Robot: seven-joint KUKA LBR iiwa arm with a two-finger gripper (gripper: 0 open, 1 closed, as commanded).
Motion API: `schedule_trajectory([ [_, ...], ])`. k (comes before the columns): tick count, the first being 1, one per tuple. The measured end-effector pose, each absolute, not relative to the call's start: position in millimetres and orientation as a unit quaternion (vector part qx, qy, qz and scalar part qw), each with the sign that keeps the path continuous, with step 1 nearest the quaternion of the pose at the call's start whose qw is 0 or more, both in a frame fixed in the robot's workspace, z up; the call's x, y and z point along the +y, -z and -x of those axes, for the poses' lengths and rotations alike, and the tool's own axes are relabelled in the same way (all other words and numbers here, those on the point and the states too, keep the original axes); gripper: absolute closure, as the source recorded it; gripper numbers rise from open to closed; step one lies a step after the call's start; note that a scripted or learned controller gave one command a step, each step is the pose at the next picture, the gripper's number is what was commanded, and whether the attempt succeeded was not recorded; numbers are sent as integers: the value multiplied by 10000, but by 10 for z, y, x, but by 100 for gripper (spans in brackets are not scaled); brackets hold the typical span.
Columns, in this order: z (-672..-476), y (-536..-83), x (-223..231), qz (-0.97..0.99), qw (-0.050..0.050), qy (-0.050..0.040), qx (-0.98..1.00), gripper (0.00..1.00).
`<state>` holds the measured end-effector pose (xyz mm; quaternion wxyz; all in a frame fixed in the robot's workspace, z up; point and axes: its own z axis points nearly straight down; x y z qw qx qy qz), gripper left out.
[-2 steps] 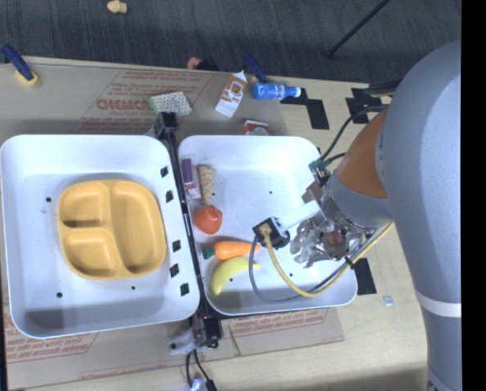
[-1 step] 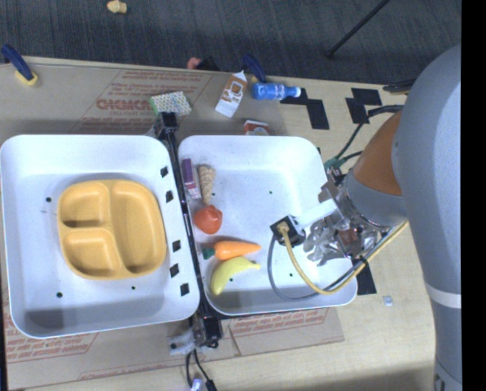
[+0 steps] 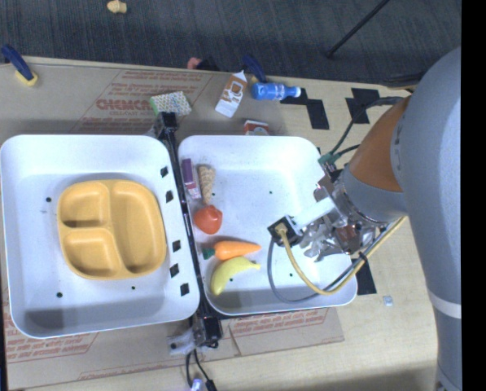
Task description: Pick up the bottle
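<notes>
Reaching Into the Right Bin, Far From the Bottle

Hanging over the right bin (image 3: 251,149) is the big grey robot arm (image 3: 434,177). It comes in from the right side and has an orange band (image 3: 381,157) above its wrist. Its claw (image 3: 308,243) sits low over the right part of that bin, with a yellow cable (image 3: 304,275) looping under it. The claw is small and mixed up with wires, so I cannot tell how it stands or if it has hold of anything.

The bottle (image 3: 273,92) is not in a bin. It is blue with a white end, and it lies on its side on the brown cardboard (image 3: 104,96) behind the right bin, well apart from the claw. Just beside it, on its left, is a small carton (image 3: 230,94). A little patterned packet (image 3: 171,102) lies further left.

In the right bin, toy foods sit along the left wall. A red tomato (image 3: 209,218) is in the middle. Below it lies an orange carrot (image 3: 236,249), and a yellow banana (image 3: 230,274) is just under that. Above the tomato is a tan cone shape (image 3: 205,179) next to a purple thing (image 3: 189,177).

The left bin (image 3: 31,300) holds a yellow tray (image 3: 112,228) with three parts.
</notes>
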<state>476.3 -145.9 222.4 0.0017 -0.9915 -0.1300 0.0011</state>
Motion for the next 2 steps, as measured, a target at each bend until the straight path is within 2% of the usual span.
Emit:
schedule_trajectory([
  [2, -4761, -2264, -1565, 9928, 10, -11, -1200, 100],
])
